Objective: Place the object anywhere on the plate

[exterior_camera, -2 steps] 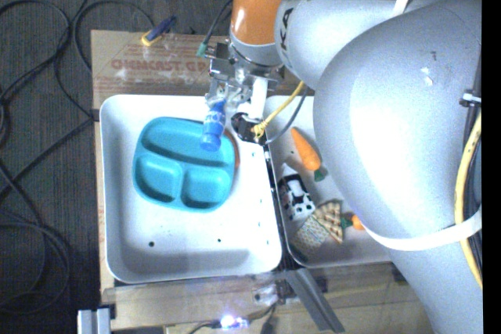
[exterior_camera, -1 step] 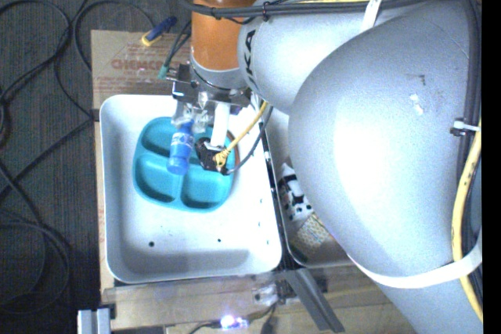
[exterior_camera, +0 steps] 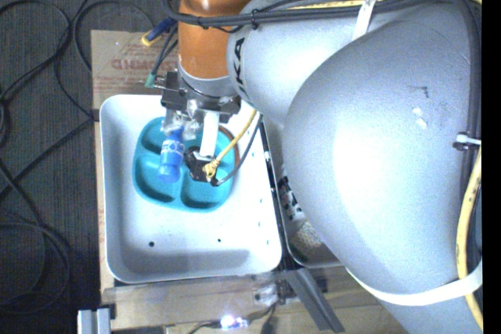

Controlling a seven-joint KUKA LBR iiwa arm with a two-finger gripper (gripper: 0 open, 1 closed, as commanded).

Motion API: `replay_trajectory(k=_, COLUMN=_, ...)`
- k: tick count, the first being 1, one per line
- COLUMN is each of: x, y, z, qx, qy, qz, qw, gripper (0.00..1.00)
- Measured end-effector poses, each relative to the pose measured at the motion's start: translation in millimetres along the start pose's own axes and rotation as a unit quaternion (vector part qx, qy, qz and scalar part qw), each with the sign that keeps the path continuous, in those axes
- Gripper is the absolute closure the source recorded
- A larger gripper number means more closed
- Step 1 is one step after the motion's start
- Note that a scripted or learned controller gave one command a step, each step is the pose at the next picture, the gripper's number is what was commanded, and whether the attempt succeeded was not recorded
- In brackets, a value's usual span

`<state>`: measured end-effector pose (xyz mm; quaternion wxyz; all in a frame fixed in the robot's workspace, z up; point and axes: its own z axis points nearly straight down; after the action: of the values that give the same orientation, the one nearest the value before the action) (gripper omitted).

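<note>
A small blue bottle (exterior_camera: 170, 156) is seen gripped between the fingers of the gripper (exterior_camera: 182, 143), directly above the blue divided plate (exterior_camera: 153, 180) in the left bin (exterior_camera: 125, 246). The placing step is judged under way; release onto the plate is called for next.

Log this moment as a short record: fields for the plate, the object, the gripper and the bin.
plate: blue, divided into compartments, lying in the left bin
object: small blue bottle-like item, over the plate
gripper: down over the plate, beside the object; grasp cannot be told
bin: white, shallow, holds the plate
arm: grey with orange band, reaching from the right
</note>
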<state>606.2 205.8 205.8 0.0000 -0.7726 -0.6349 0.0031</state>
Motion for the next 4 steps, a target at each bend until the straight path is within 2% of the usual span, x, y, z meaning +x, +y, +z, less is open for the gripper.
replay_trajectory(k=1, x=-25.8, y=-30.9, z=-3.3, qx=0.0, qy=0.0, qz=-0.037, qw=0.9993, gripper=1.0)
replay_trajectory(k=2, x=23.9, y=-17.8, z=6.8, qx=0.0, qy=0.0, qz=-0.066, qw=0.9978, gripper=1.0)
replay_trajectory(k=3, x=5.1, y=-115.7, z=24.0, qx=0.001, qy=0.0, qz=-0.032, qw=0.9995, gripper=1.0)
replay_trajectory(k=4, x=13.9, y=-71.2, z=15.5, qx=0.001, qy=0.0, qz=-0.024, qw=0.9997, gripper=1.0)
